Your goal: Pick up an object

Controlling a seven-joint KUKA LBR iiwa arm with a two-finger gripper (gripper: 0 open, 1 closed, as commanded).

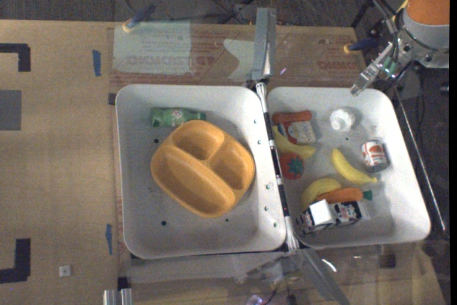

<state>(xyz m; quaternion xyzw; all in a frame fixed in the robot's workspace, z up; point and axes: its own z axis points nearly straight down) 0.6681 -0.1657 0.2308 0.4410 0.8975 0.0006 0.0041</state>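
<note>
Nothing is picked up yet: gripper (365,80) hovers above the right bin's (407,175) far corner, holding nothing; whether it is parted, I cannot tell. Banana (348,168), can (374,154) and toys lie untouched inside.

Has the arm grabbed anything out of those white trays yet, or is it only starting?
Only starting, by the look of it. Nothing looks done: the bananas, the can and the other items lie in the right bin. The gripper hangs over that bin's far right corner, with nothing seen between its fingers. Choosing, reaching and lifting all remain.
</note>
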